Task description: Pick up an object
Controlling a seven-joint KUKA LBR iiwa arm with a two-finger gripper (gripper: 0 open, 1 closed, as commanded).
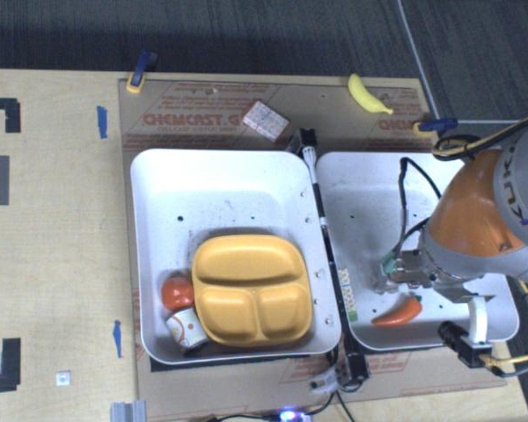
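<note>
We hover our gripper low in the right bin, just above the orange pepper lying near its front wall, and should, we judge, centre over its middle before descending, though the grip state stays hidden.

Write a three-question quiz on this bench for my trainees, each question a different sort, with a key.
1. True or false: the yellow divided tray lies in the left bin.
2. Which thing lies in the right bin near the pincer? A. banana B. orange chili pepper C. red ball
3. Fill in: the banana lies on the ______, behind the bins.

Key: 1 true. 2 B, the orange chili pepper. 3 cardboard.
</note>
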